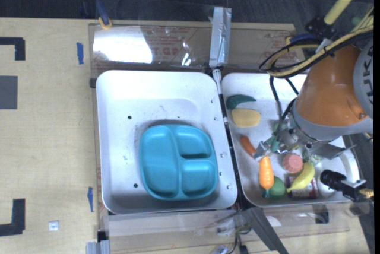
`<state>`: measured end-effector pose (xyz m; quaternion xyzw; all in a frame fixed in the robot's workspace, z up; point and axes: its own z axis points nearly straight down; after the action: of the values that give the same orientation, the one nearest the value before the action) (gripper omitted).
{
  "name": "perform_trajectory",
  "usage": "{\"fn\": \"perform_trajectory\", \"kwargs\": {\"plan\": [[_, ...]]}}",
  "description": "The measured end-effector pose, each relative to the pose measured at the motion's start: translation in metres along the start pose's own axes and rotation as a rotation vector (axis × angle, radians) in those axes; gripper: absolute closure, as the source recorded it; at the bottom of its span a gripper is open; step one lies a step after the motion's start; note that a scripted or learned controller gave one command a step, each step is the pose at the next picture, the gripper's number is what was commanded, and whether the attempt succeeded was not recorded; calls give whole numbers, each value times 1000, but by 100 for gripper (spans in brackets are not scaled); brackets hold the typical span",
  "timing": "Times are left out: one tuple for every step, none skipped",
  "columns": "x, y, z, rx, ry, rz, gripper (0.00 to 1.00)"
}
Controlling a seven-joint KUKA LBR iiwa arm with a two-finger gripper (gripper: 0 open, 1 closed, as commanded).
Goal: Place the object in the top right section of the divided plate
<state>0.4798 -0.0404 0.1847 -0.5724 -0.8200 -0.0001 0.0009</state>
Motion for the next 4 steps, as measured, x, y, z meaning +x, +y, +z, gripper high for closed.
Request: {"fn": "perform_trajectory", "kwargs": {"plan": [[-47, -17, 0, -2, -3, -15, 100], [-66, -24, 36, -2, -2, -305, 100], [-70, -24, 97, -5, -6, -592, 100], [-171, -62, 29, -4, -9, -518, 100]]}}
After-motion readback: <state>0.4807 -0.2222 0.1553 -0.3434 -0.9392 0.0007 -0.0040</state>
